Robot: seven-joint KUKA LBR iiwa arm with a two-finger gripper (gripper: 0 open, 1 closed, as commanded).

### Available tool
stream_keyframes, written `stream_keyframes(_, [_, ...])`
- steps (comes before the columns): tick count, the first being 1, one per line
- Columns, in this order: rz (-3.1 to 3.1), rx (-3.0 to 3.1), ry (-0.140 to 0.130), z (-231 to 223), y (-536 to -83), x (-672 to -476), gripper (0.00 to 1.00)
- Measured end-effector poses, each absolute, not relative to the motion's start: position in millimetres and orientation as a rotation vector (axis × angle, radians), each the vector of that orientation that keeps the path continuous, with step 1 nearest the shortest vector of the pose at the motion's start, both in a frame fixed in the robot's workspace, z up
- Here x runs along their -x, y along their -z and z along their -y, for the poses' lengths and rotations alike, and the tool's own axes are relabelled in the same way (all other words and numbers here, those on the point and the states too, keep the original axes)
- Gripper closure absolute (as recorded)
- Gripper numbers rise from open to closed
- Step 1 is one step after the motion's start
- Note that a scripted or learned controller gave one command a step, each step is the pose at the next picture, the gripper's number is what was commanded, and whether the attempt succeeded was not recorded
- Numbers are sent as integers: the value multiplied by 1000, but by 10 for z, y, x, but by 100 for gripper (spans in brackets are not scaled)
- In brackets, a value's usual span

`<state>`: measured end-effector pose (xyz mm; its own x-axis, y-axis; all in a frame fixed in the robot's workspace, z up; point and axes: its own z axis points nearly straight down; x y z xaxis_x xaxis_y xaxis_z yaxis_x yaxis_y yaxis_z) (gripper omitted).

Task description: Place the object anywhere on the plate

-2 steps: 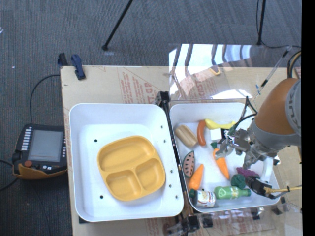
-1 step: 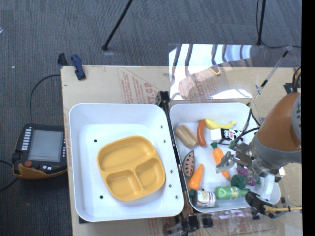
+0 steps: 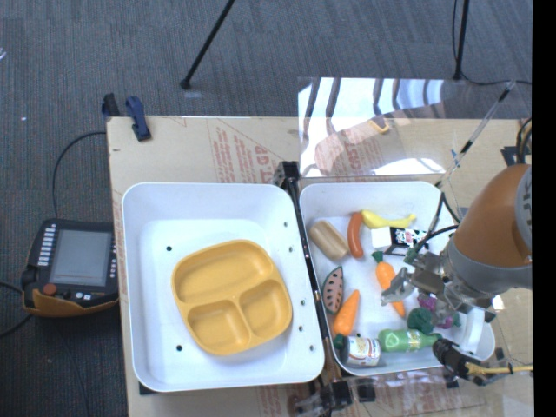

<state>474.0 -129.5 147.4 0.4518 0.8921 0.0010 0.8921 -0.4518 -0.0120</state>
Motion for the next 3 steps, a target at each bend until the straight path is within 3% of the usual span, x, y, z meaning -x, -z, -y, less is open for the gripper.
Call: stream_keyframes(3, [1639, 2667, -9, 1295, -1474, -4740, 0])
